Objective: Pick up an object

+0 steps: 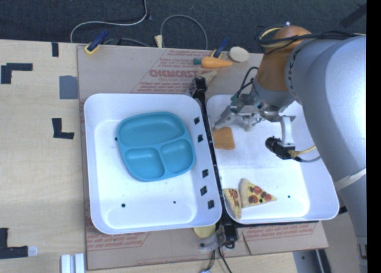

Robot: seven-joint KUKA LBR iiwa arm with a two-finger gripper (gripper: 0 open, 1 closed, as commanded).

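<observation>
my gripper [225, 120] is low over the right bin [309, 203], at its upper left part, close to the wall that divides the two bins. just below and beside my fingertips lies a small orange-brown block [224, 139], maybe a piece of toy bread. it rests on the floor of the bin, near the left wall. the fingertips look very near to its upper edge, but i cannot tell if they touch it. the block is not between my fingers. about the fingers themselves, i cannot tell if they are wide or narrow, because the metal parts overlap each other from this angle.

my arm [333, 99] enters from the right side and covers the upper right part of this bin. the orange band [277, 63] above my wrist is over the far edge of the bin, and the wrist is tilted down and to the left toward the block. a black cable part [283, 148] hangs beside the wrist, above the middle of the bin.

in the near part of the same bin lies a toy pizza slice [257, 194], well apart from my gripper. beside it, at the left wall, is a small yellow-orange thing [232, 200].

in the left bin [101, 206] rests a blue divided plate [156, 145], with three compartments.
</observation>
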